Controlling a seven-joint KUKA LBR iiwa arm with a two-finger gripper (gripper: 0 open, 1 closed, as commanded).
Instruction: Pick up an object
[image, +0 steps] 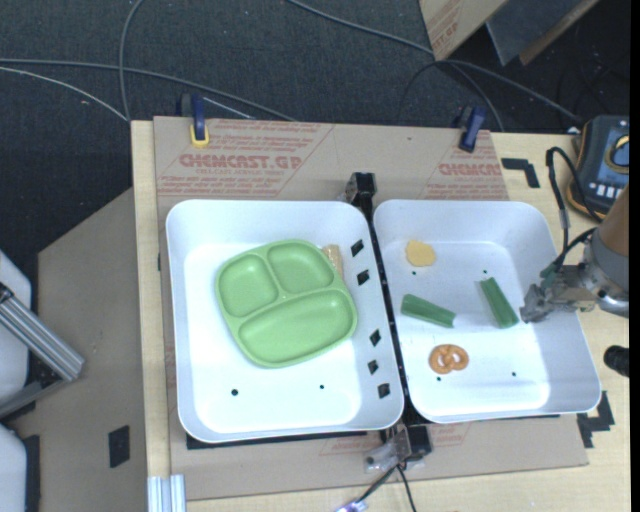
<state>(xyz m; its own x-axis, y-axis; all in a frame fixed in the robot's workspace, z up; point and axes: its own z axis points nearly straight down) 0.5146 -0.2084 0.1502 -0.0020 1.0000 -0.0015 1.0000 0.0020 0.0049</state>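
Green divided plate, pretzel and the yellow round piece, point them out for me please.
Green divided plate (287, 303): camera view, on its large lower compartment.
Pretzel (448, 359): camera view, on its middle.
Yellow round piece (421, 254): camera view, on its centre.

Two shallow white plastic bins, the left bin (190, 300) and the right bin (560, 330), sit on a tan cardboard sheet (250, 150) printed with red lettering. A pale green divided plastic plate (285, 302) contrasts with the white. Two dark green rectangular blocks (428, 311) (498, 302), a yellow round piece (421, 254) and an orange-brown pretzel-shaped toy (448, 359) add colour. Blue clamps (199, 118) (470, 125) grip the sheet.
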